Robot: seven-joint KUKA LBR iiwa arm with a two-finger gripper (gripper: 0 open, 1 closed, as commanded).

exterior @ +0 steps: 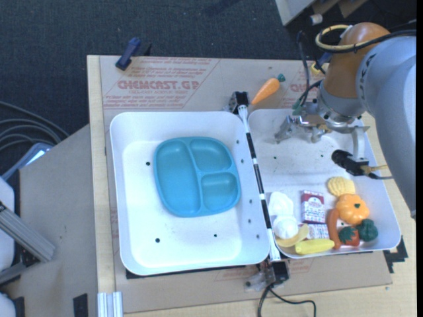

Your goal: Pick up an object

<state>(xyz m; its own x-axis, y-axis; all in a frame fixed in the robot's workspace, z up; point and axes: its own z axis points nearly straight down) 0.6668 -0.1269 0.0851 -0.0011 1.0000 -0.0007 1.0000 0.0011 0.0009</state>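
Two white bins (125, 177), one blue divided plate (197, 176), one orange toy carrot (266, 90) — outside the bins

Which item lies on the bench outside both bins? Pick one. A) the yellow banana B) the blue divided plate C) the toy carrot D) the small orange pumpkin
C: the toy carrot rests on the brown bench above the bins, while the other three sit inside bins.
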